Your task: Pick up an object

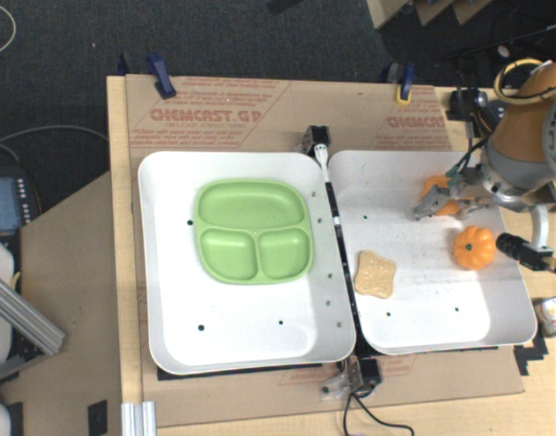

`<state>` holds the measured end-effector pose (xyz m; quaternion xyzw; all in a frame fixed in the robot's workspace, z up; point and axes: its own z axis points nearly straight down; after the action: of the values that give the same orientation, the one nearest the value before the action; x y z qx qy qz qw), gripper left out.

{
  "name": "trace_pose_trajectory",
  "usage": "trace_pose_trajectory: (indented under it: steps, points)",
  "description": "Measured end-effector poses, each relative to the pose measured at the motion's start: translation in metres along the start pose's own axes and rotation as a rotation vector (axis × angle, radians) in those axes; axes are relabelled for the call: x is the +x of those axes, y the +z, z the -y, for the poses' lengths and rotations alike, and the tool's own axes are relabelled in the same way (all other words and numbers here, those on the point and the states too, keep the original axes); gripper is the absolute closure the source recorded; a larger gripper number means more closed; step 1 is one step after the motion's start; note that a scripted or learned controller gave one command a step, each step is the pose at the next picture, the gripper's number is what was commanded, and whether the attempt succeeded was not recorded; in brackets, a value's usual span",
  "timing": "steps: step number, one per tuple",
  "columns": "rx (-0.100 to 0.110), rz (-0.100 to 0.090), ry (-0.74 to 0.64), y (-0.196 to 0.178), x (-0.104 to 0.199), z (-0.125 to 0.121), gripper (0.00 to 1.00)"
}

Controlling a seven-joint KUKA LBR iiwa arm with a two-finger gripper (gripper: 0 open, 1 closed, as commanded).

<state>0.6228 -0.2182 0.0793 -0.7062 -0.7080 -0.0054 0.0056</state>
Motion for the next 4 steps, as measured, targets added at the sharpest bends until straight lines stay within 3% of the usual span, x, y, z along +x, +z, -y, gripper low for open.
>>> trace_pose_trajectory:
  steps: [1, 2, 3, 4]
  points:
    - [0.003, 0.004, -0.002, -0.005, 0.001, -0.025, 0.0]
    - [-0.002, 0.008, -0.004, -0.017, 0.0, -0.026, 1.0]
    - [0.026, 0.024, 0.005, -0.004, 0.06, -0.039, 1.0]
    - [-0.01, 0.013, -0.007, -0.11, 0.168, -0.036, 1.0]
